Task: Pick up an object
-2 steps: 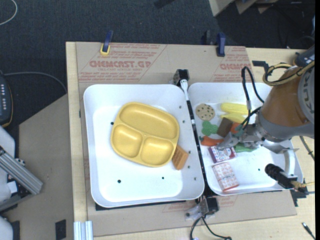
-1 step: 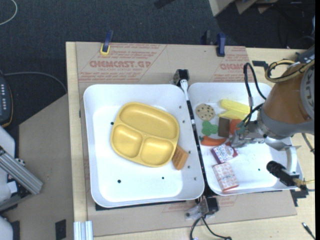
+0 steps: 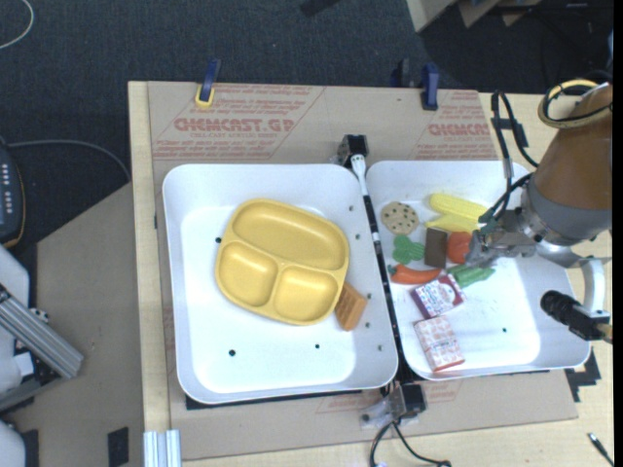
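The arm reaches in low over the right bin (image 3: 555,353), its gripper (image 3: 484,239) down among the toy food (image 3: 438,246) heaped at that bin's far left. Whether anything is gripped, I cannot tell.

Left bin (image 3: 195,348) has plenty of open floor along the front and left, with just the yellow divided plate (image 3: 282,261) and a brown wafer (image 3: 350,306) touching its edge. Right bin (image 3: 516,353) is crowded up top: cookie (image 3: 397,217), corn (image 3: 458,207), brown block (image 3: 435,247), greens, packets (image 3: 438,319). Its front-right corner is open.
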`<state>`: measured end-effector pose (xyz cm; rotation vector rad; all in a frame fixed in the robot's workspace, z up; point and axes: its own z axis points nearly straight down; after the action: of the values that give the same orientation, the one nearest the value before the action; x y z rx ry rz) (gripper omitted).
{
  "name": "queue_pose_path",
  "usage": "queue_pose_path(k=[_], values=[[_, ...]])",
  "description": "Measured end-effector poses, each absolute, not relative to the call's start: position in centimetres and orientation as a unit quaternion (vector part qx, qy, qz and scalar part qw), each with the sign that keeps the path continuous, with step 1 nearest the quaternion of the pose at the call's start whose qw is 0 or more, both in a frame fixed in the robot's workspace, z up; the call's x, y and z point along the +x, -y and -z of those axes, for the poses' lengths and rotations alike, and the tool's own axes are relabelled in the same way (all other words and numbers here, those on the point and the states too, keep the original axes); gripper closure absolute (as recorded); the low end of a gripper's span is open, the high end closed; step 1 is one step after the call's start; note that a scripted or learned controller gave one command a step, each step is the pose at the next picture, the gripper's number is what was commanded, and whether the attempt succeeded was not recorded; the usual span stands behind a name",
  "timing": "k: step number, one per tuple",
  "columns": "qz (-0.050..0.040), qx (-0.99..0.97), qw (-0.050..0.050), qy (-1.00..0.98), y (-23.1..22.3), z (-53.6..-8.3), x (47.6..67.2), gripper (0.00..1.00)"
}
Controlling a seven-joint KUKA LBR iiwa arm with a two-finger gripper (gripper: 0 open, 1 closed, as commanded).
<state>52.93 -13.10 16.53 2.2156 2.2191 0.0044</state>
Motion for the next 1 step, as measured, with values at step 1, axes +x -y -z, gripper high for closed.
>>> queue_pose_path(k=[1], values=[[-0.0018, 0.707, 0.003, -0.708, 13.12, -21.9, 53.08, 1.0]])
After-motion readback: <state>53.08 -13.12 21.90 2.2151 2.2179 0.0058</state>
